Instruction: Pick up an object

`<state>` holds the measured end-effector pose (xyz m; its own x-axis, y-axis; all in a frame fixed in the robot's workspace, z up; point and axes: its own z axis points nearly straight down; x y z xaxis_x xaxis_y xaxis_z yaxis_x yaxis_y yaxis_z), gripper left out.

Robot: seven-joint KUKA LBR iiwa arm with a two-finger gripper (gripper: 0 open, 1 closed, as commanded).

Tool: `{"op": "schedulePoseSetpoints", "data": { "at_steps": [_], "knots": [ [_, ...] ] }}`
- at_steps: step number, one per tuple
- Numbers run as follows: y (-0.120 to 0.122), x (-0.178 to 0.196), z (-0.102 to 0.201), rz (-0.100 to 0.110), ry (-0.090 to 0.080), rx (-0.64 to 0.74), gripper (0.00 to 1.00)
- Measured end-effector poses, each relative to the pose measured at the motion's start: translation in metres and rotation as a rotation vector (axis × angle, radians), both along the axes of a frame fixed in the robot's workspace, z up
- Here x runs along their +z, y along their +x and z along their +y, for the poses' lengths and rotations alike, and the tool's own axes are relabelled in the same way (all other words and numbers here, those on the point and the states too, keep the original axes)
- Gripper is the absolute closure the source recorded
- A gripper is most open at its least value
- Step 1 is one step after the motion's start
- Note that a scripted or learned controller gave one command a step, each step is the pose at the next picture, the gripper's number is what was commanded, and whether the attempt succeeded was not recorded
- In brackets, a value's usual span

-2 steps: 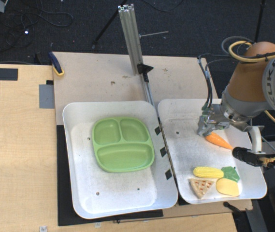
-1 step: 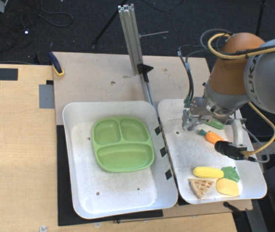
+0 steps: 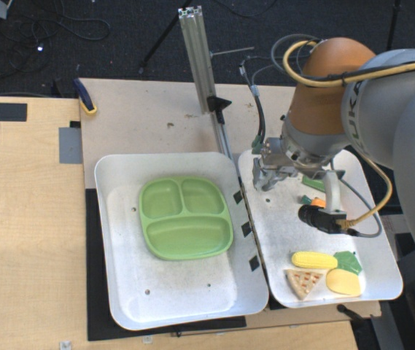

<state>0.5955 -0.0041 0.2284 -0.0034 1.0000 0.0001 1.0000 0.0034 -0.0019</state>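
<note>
In the right bin [image 3: 280, 268], near its front, lie a yellow corn cob [image 3: 313, 259], a pizza slice [image 3: 303, 282], a yellow lemon-like piece [image 3: 344, 282] and a green leafy piece [image 3: 349, 260]. A small orange and green item [image 3: 313, 202] peeks out under the arm further back. My gripper [image 3: 265, 175] hangs over the back left of the right bin, pointing down, with nothing visible between its fingers. It is well behind the toy food.
The left bin [image 3: 119, 283] holds a green divided plate [image 3: 186, 218]. An aluminium post [image 3: 200, 57] rises behind the bins. Cables and a black connector [image 3: 322, 218] trail from the wrist over the right bin.
</note>
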Motion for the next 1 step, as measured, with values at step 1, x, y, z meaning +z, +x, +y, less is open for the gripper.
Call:
{"op": "schedulePoseSetpoints", "data": {
  "at_steps": [1],
  "knots": [
    [0.0124,-0.0109,0.0533,0.0,0.001,0.002,1.0]
  ]
}}
